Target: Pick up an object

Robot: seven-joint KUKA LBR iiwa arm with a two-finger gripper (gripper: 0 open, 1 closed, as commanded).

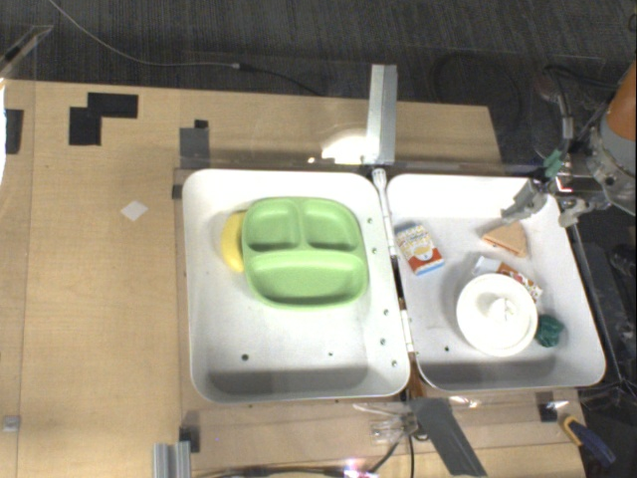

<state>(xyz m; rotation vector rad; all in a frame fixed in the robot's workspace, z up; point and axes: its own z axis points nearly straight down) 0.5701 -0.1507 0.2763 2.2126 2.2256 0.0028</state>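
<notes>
Two white bins [393, 267] on a tan wooden bench [90, 287] over dark carpet [249, 13] (jaws' state unclear).

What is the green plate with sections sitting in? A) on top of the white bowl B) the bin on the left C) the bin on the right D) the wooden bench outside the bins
B: the green plate lies inside the left bin, with something yellow poking out from under its left edge, while the white bowl sits over in the right bin.
</notes>
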